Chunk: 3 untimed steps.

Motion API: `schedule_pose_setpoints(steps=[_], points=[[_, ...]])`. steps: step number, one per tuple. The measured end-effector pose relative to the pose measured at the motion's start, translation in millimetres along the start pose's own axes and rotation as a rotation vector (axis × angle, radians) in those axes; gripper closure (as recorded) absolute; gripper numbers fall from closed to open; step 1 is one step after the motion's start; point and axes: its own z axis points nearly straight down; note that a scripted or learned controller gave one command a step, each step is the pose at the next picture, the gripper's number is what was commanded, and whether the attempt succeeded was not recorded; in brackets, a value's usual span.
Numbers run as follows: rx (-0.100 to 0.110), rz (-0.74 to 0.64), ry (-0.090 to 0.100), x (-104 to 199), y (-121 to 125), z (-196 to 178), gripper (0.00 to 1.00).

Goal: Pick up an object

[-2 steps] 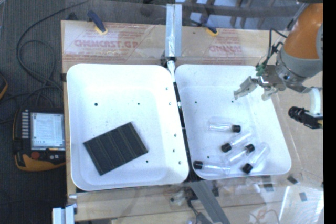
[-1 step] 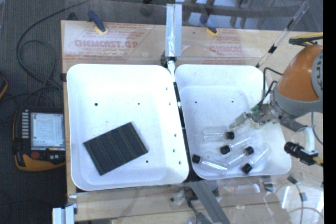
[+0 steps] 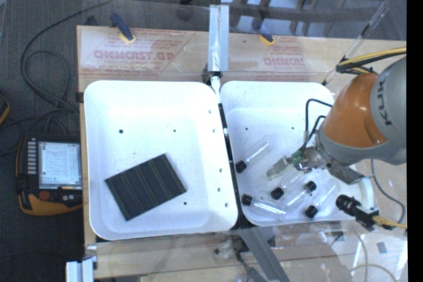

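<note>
The grey arm with the orange band [image 3: 357, 119] reaches down into the shallow white bin on the right [image 3: 264, 99]. Its small two-finger gripper [image 3: 295, 162] sits low over the bin floor. The arm hides much of the gripper, so I cannot tell how the jaws stand.

A clear little plastic tube [image 3: 281, 168] lies right at the jaws, but I cannot tell if it is between them. Another clear tube with a black cap [image 3: 251, 157] lies further out from the jaws, towards the other bin. More small tubes with black caps [image 3: 291, 189] lie just below the jaws.

A flat dark ribbed pad [image 3: 145, 185] lies well apart from the jaws, in the shallow white bin on the left [image 3: 132, 99].
</note>
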Motion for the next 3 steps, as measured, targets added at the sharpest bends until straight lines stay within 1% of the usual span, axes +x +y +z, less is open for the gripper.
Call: schedule_pose_setpoints(steps=[1, 2, 3], points=[[-0.004, -0.118, -0.005, 24.4, -8.9, -0.4, 0.00], [-0.004, -0.137, -0.004, 46.0, -5.5, -0.4, 0.00], [-0.006, -0.136, -0.001, 45.9, -4.1, -8.7, 1.00]])
